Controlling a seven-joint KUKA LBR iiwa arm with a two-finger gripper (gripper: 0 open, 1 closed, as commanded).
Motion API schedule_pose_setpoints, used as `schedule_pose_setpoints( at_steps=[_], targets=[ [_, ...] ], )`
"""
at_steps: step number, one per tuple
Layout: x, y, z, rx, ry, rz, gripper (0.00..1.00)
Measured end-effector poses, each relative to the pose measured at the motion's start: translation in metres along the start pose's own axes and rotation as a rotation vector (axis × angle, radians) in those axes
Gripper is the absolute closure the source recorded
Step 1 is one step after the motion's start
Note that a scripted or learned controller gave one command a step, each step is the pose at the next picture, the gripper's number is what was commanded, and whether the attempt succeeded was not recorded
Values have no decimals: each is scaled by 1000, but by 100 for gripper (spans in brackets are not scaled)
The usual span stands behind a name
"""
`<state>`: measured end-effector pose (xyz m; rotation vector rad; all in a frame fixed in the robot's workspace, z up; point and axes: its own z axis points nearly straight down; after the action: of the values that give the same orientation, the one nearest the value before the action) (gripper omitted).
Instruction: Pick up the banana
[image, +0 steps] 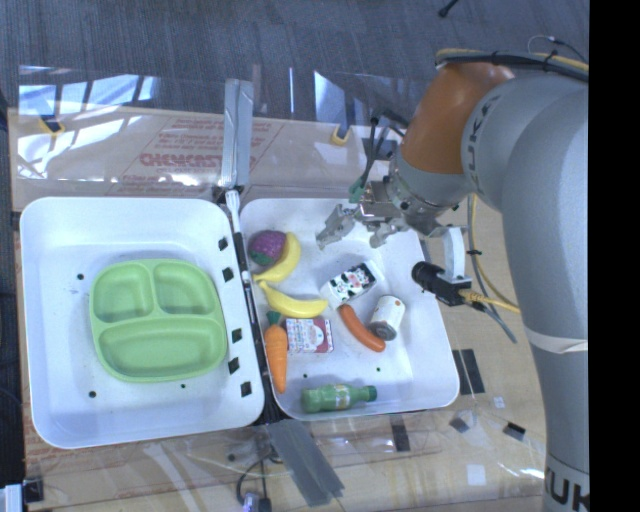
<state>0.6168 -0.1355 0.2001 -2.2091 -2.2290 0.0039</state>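
Two yellow bananas lie in the right bin. One banana rests near the bin's left wall, curved, beside a red-and-white carton. A second banana curls around a purple fruit further back. My gripper hangs over the back of the right bin, up and to the right of both bananas, apart from them. Its fingers stand open with nothing between them.
The right bin also holds a black-and-white carton, a red-and-white carton, two carrots, a small can and a green bottle. A green divided plate sits in the left bin.
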Motion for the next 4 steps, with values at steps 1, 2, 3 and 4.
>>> schedule_pose_setpoints(
  at_steps=[1, 2, 3, 4],
  targets=[
    [-20, 40, -18, -6, -3, -223, 0],
    [25, 41, 106, -4, -2, -453, 0],
    [26, 42, 95, -4, -3, -457, 100],
    [12, -39, 106, -8, -4, -555, 100]
  ],
)
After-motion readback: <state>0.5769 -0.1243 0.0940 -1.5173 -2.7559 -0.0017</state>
